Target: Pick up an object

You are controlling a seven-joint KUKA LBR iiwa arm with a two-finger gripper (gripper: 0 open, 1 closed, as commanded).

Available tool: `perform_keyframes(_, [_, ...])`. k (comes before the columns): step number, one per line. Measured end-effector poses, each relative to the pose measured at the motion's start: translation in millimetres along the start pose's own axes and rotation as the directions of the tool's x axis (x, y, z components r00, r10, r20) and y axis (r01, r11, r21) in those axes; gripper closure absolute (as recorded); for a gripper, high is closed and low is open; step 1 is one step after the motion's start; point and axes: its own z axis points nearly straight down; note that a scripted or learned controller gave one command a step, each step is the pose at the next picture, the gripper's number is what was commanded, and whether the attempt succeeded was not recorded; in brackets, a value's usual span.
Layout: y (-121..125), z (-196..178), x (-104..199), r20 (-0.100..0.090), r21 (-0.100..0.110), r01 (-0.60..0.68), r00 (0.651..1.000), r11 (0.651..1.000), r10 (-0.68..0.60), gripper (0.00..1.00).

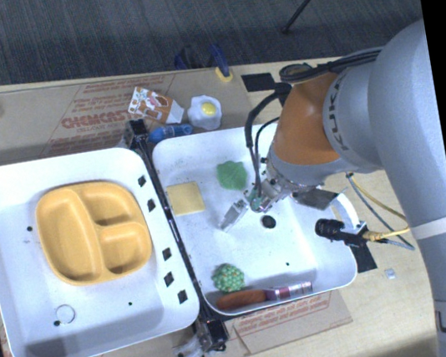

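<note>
My gripper (pixel 243 208) hangs low over the middle of the right bin (pixel 331 270), below the arm's orange band. A green soft lump (pixel 231 174) lies just above it, and a flat yellow square (pixel 186 197) rests to its left near the bin wall. A small black round thing (pixel 268 222) sits just right of and below the gripper. Near the bin's front edge there is a bumpy green ball (pixel 229 277), and along that edge lies a long red and dark stick-like item (pixel 264 295). I see nothing held by the gripper.
The left bin (pixel 7 277) holds a yellow divided tray (pixel 94 230). Behind the bins lie a snack packet (pixel 147 103), a blue item (pixel 169 132) and a yellow-white object (pixel 206 111). The arm's bulk covers the right bin's right side.
</note>
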Motion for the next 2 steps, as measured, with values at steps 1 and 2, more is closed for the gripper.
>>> perform_keyframes(1, [23, -1, -50, 0.001, -0.002, -0.129, 0.992, 0.992, 0.129, 0.00])
perform_keyframes(2, [60, -1, -13, 0.003, -0.004, 0.106, 0.994, 0.994, -0.106, 0.00])
